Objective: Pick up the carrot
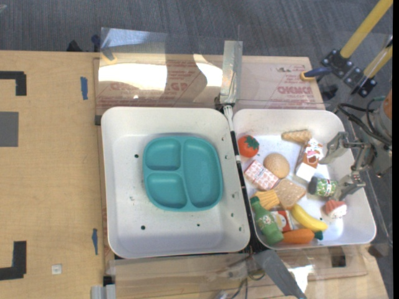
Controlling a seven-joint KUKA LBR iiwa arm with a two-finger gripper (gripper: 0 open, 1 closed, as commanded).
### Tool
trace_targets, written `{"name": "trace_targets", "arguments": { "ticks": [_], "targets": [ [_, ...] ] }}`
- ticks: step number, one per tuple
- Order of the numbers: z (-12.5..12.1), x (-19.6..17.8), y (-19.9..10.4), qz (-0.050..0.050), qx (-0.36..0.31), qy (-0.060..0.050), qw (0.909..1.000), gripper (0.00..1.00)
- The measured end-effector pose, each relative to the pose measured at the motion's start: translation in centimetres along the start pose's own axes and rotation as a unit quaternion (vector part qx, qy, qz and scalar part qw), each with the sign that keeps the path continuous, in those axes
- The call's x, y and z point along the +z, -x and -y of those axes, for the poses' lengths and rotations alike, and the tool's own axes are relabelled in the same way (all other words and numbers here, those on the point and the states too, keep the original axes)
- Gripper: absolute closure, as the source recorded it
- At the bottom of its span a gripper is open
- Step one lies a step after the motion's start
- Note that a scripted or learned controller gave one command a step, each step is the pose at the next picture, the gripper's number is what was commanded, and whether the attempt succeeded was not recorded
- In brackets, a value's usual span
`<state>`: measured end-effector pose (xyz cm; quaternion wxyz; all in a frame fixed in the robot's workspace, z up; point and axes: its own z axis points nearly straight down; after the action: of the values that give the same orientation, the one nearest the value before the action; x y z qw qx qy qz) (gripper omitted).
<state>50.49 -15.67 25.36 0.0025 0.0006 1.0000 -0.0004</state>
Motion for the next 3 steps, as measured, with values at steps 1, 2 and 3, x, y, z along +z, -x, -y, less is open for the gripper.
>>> {"name": "trace_targets", "arguments": {
  "ticks": [1, 2, 3],
  "targets": [
    [-4.1, 14.6, -2.1, 0.004, 0.065, -0.001, 0.9979, 0.00],
    [-11.3, 6.6, 3.0, 0.003, 0.134, 0.002, 0.9910, 0.00],
    [-6.4, 15.0, -0.4, 0.011, 0.175, 0.000, 0.9845, 0.00]
  ]
}}
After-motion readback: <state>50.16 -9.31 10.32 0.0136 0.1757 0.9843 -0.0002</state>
